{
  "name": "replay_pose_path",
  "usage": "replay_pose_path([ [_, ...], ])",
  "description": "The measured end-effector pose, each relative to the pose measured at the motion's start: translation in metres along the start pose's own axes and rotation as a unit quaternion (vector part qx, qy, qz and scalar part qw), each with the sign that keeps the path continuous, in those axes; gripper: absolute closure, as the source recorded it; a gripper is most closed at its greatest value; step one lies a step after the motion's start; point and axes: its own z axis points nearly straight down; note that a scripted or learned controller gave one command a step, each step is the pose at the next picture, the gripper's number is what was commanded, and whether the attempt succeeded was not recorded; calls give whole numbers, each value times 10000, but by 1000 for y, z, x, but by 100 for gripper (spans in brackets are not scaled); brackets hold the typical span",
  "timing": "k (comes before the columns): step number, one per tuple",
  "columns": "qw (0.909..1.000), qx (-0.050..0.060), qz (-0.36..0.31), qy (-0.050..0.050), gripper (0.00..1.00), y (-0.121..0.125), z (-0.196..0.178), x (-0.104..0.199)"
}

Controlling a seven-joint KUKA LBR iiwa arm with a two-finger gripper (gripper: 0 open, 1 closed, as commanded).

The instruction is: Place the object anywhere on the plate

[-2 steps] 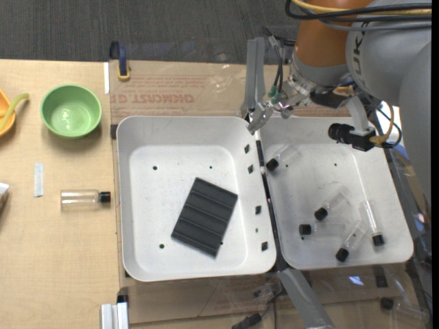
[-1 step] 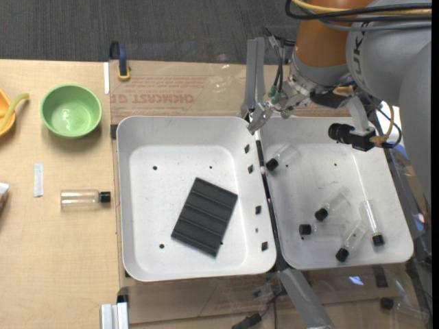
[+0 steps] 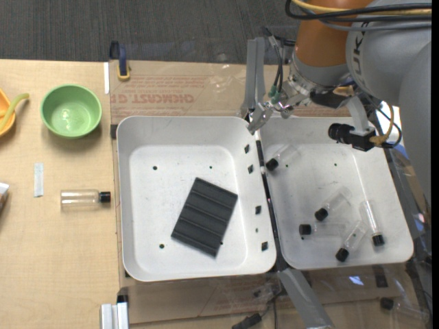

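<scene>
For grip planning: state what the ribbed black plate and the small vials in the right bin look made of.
Ribbed black plate: likely matte rubber or plastic; dull, no glare, moulded ridges. Vials: clear plastic or glass, uncertain; the white bin shows through them, black caps, likely plastic.

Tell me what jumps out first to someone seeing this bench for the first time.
The big grey arm with its orange band looms at top right, its gripper hanging over the seam between the two white bins. In the left bin lies a dark ribbed plate, tilted on the diagonal. The right bin holds several clear vials with black caps, and a green bowl sits on the wooden bench at far left.
</scene>
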Motion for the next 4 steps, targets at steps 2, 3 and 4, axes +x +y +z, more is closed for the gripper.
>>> replay_pose_path([
  [2,10000,0,0,0,0,0,0,0],
  [3,10000,0,0,0,0,0,0,0],
  [4,10000,0,0,0,0,0,0,0],
])
